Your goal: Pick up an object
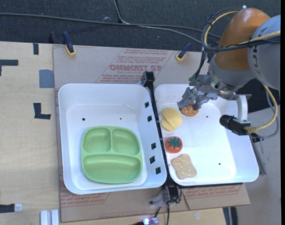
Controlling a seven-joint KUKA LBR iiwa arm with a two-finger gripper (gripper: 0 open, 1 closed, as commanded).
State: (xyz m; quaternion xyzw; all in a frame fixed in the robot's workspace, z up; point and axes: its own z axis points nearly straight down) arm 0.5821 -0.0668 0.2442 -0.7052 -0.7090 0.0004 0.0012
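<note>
My gripper is down in the right bin, near its back left corner, and right under its tip sits a small orange piece, rounded and smooth-looking, lying on the bin floor. The piece touches or nearly touches the gripper from below in this view; whether the gripper is clenched or released I cannot tell, since the dark metal blocks the tips.

Just beside that, toward the divider between the bins, lies a pale yellow lump, soft-edged and roughly round, like a toy lemon or bun. Nearer the front edge comes a red tomato with a green star-shaped top, glossy and plastic-looking. Closest to the front lies a tan slice of bread, flat, with a speckled surface and a lighter crust line. The three sit in a loose column along the left side of this bin, apart from one another.

The left bin holds a light green plate, a rounded rectangle split into three compartments, matte plastic.

Both bins are shallow white plastic with rounded corners, resting on a brown cardboard sheet on the bench. Red print on the cardboard reads partly as "CHEMCAST"; the smaller lines are too blurred to read. Two blue-and-yellow clamps pin its back edge.
</note>
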